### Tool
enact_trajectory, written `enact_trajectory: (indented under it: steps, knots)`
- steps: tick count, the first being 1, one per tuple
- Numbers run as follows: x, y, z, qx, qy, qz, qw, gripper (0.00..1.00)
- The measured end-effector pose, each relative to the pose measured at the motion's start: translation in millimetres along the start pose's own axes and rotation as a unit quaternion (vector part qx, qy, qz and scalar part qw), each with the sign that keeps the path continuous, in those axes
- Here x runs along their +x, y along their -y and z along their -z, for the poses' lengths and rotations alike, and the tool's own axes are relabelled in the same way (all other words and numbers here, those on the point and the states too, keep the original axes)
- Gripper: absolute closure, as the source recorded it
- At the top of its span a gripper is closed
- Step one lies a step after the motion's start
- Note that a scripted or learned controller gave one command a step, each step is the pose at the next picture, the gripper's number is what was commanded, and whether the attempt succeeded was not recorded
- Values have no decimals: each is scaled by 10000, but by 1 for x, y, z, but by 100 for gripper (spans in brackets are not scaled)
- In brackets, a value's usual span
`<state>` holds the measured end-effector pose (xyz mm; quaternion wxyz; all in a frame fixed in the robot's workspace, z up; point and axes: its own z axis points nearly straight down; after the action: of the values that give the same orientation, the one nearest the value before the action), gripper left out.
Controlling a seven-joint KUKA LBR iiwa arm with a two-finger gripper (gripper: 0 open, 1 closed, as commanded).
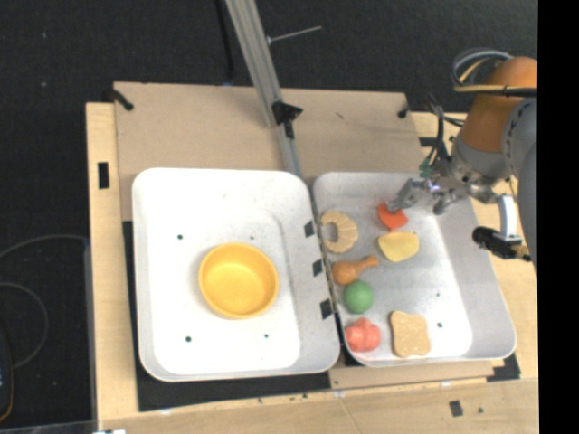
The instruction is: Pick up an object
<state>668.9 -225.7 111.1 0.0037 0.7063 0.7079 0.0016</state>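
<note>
Claw [409, 197] over the right bin [470, 306], just above a red piece [392, 215]; I cannot tell whether it grips anything.

The right bin also holds a yellow piece [398, 246], a pretzel [339, 231], a drumstick [353, 268], a green ball [358, 297], a pink fruit [363, 334] and toast [410, 333] (all toys). The left bin [163, 206] holds a yellow bowl [238, 280].

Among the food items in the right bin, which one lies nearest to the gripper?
The small orange-red piece at the bin's upper part lies right by the gripper. The yellow piece sits just below it, and the others lie farther down.
</note>
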Motion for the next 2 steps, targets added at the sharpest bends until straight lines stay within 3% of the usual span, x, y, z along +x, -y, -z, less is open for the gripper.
enact_trajectory:
  steps: [1,2]
  knots:
    - [-2,-2,16,-29,31,27,10000,100]
    - [-2,-13,66,-3,-8,11,10000,100]
